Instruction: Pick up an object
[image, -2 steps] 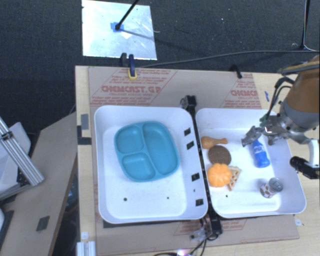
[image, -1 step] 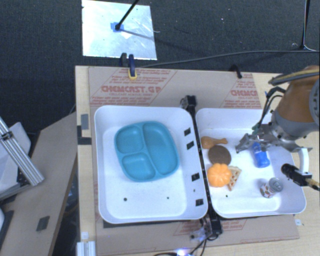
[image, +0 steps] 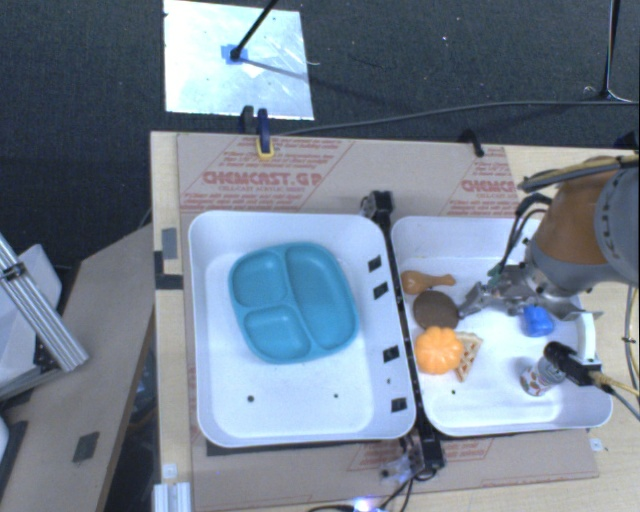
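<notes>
Down at the near edge of the right bin (image: 500, 428), a toy orange (image: 438, 350) sits with a waffle-like wedge (image: 468, 355) touching its right side, both flat on the bin floor. Just behind them is a brown round lump (image: 434, 309), and here's the claw (image: 478, 297), low in the middle of that bin, its tip just beside the lump's right side. Clenched or released? I can't tell from this angle. A small blue piece (image: 538, 321) lies by the wrist, partly hidden. Towards the far edge lies a toy drumstick (image: 425, 282). The left bin (image: 300, 425) holds a blue divided plate (image: 293, 301). By my reckoning nothing is lifted yet: the approach looks made, the grip and the raise remain.
</notes>
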